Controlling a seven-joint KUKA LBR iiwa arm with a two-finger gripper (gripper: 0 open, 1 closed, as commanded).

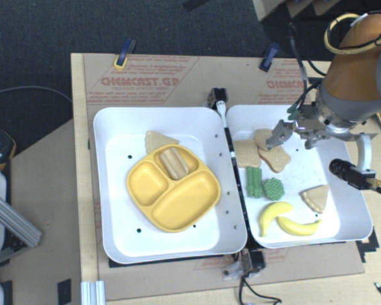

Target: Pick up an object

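Well, I see the right bin point(349, 224) crowded along its left wall, while its far right corner stays free. From the right the arm point(355, 62) bends down and the gripper point(283, 134) hangs above the toast slices near the far left corner of this bin; whether its fingers are spread I cannot tell. One tan toast slice point(274, 159) lies just under it, another flat slice point(246, 152) touches the left wall. Smooth yellow banana point(286, 220) curves at the near edge, bumpy green broccoli point(264, 185) between. A glossy yellow plate point(173, 192) fills the left bin point(111, 170)
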